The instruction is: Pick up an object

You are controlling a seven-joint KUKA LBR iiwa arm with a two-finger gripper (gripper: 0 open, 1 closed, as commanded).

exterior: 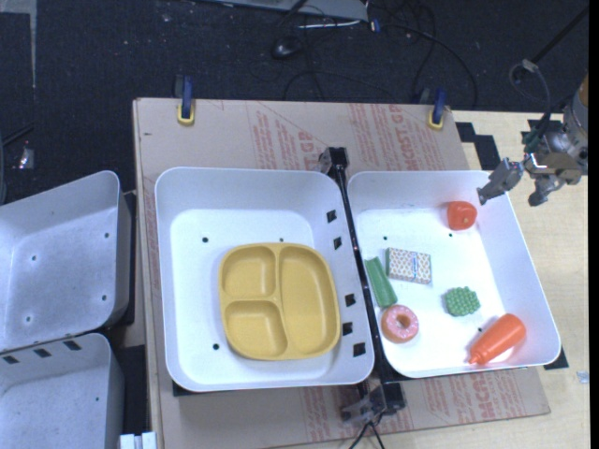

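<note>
Your gripper is hanging at the far right of the scene, just over the far-right rim of the right bin, and its two fingers are standing spread apart with nothing between them. Nothing is being held yet, so the pick has not begun.

The thing lying closest to it is the small red tomato-like toy, sitting in the far part of the right bin, just left of the gripper and a little nearer to you. It is roundish, so it is offering no long axis to line the fingers against — any approach angle looks much the same.

The other candidates are lying further off, all nearer and to the left of the gripper:
- the orange carrot is resting in the near-right corner, its long axis slanting from near-left to far-right
- the green bumpy toy is sitting between carrot and tomato
- the patterned box, the pink doughnut and the green bar are crowding the bin's left side, the bar lying along the wall beside the divider

The left bin is holding a yellow divided plate, well apart from the gripper.

Judging by position alone, you are looking at a short move left and down toward the tomato — the bin's far wall is standing close by, so watch the far finger
</note>
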